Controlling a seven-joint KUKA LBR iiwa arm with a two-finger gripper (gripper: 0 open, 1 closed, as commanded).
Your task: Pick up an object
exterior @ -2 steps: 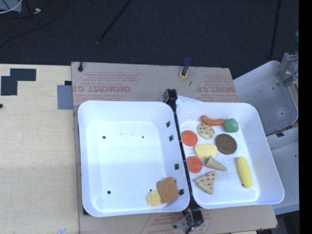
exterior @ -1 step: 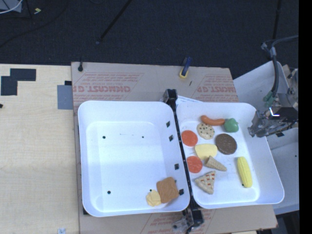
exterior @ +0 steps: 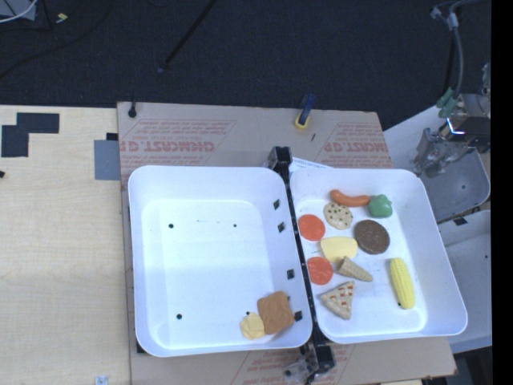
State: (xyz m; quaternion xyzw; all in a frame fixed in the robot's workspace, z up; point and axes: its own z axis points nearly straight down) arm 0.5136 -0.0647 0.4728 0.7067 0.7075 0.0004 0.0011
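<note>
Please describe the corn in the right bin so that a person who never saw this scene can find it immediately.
Look at the right shallow white bin, the one that holds many small toy foods. Go to its right side, near the outer wall, below the round brown cookie. There lies the yellow plastic corn cob, long, narrow and ribbed, apart from the others; no neighbour has this shape.

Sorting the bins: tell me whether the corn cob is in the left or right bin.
In the right bin. The corn cob lies flat near its right wall, apart from the other food.
</note>
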